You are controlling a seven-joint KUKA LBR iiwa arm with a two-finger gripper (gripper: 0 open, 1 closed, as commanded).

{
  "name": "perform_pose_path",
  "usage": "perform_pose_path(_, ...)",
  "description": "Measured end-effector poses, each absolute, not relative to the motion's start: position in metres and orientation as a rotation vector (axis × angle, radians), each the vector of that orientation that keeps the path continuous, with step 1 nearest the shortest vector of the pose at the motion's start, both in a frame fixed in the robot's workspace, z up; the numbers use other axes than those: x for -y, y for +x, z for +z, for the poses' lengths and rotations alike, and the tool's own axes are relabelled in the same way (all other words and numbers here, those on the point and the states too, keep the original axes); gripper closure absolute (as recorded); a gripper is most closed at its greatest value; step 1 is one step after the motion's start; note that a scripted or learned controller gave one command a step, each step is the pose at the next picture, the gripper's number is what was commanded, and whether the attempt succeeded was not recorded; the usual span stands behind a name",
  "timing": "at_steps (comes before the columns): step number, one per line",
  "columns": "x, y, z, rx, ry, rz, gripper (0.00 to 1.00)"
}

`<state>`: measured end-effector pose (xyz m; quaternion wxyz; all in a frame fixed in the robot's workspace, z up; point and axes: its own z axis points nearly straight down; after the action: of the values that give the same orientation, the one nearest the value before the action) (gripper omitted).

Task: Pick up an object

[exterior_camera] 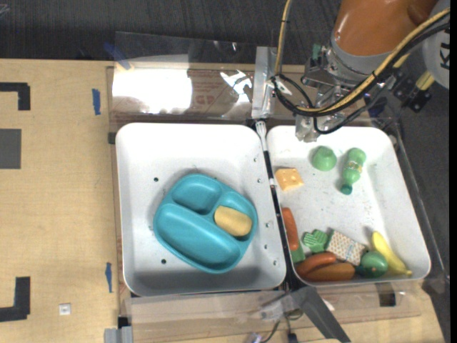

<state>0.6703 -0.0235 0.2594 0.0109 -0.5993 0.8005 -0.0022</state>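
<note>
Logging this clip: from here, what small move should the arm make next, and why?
Probably a short descent toward the green ball. The claw sits high at the back edge of the right bin, holding nothing visible, and the ball lies just in front of it, apart from the other items.

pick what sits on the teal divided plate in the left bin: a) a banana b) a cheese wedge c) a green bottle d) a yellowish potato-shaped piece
d: a yellowish potato-shaped piece lies in one compartment of the teal plate; the other items are in the right bin.
</note>
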Motion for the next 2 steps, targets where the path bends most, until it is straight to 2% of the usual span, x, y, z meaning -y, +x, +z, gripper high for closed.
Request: perform_pose_path(2, 0.020, 0.674, 0.285, -2.484, -1.851, -0.013, 1.00)
